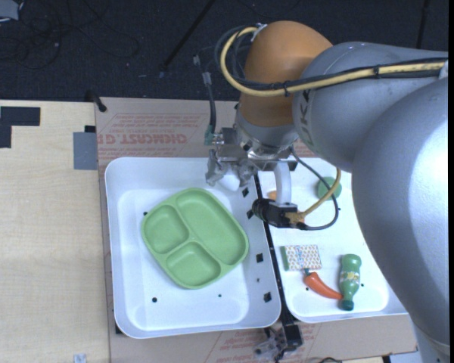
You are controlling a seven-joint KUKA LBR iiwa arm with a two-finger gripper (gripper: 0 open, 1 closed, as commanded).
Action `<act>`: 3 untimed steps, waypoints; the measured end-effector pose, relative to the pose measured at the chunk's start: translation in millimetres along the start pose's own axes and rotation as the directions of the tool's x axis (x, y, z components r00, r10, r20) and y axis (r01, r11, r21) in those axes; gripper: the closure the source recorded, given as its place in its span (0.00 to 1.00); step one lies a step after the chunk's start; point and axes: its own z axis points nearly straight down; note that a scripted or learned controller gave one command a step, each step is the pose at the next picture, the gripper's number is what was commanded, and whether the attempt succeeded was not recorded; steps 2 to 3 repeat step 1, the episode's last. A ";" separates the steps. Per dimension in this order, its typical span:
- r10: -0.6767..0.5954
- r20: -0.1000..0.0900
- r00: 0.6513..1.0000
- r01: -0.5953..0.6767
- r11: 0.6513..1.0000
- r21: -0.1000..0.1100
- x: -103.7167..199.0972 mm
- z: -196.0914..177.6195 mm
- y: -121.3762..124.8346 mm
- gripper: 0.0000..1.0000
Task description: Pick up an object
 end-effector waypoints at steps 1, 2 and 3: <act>0.001 0.001 1.000 -0.001 1.000 0.000 -1.2 -0.8 -0.5 0.00; 0.001 0.001 1.000 -0.001 1.000 0.000 -1.2 -0.8 -0.5 0.00; 0.001 0.001 1.000 -0.001 1.000 0.000 -1.2 -0.8 -0.5 0.00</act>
